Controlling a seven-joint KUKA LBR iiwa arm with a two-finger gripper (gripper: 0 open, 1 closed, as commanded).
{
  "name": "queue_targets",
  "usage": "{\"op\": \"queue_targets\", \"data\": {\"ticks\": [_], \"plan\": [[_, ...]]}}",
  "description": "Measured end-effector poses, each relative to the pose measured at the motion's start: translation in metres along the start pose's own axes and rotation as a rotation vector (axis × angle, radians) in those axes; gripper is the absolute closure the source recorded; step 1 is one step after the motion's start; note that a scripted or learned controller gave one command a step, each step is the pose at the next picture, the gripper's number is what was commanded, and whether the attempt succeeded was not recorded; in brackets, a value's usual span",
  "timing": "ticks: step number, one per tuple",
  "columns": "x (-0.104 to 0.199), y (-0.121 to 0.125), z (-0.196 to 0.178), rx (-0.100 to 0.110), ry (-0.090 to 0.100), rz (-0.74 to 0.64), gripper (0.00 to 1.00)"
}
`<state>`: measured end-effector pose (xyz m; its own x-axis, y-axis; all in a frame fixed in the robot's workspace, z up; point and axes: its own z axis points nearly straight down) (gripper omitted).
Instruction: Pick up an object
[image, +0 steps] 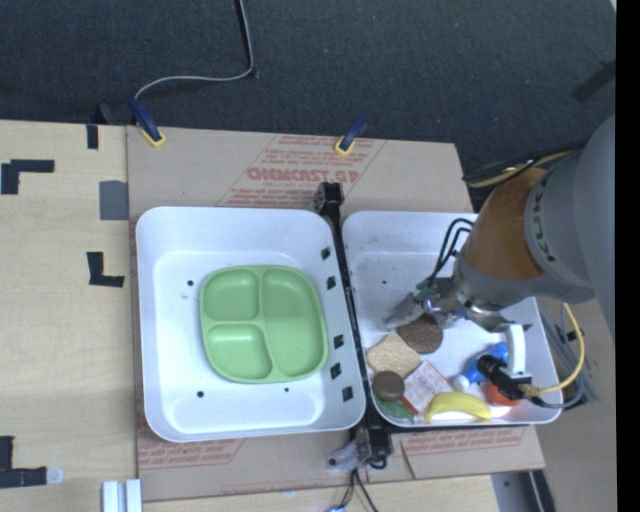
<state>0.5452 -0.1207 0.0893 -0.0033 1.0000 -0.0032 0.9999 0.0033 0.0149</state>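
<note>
Where the grey arm (560, 230) with its orange band (500, 235) bends down from the right, the gripper (418, 308) hangs low over the middle of the right bin (395, 235). Whether it stands open or closed cannot be told, since its tip is a small dark tangle of metal against the white plastic.

Just beyond it toward the view's lower edge lies a brown disc (423, 336), flat, round and matt; whether the two touch is unclear. Down and to the left of the gripper, against the disc's edge, sits a tan slice (391, 353) with a rough, crumbly face and rounded corners, like toast. Farther down, a smaller brown round piece (388, 384) lies next to a red-and-white packet (430, 380), crinkled and tilted. A smooth yellow banana (458, 406) curves along the bin's lower wall. A green scrap (400, 405) peeps from beneath the packet, too covered to name.

The arm's bulk hides the bin's right wall and part of its floor. Up and to the left of the gripper the floor is bare, smooth white as far as the black strip (340, 270) where the two bins meet.

Well to the left of the gripper, past that strip, the left bin (170, 250) holds a pale green plate (265, 325). The plate is glossy and rounded-square, split into three wells, with bare floor all round it. Both bins rest on a printed cardboard sheet (290, 175) clipped at its far edge by yellow clamps (349, 138).
</note>
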Motion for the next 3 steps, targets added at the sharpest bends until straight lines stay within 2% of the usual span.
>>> {"op": "queue_targets", "data": {"ticks": [1, 2, 3], "plan": [[0.0, 0.001, -0.01, -0.001, 0.0, 0.0, 1.0], [0.0, 0.001, -0.011, -0.002, 0.0, 0.0, 0.0], [-0.054, -0.002, -0.048, 0.015, 0.001, 0.004, 0.0]]}}
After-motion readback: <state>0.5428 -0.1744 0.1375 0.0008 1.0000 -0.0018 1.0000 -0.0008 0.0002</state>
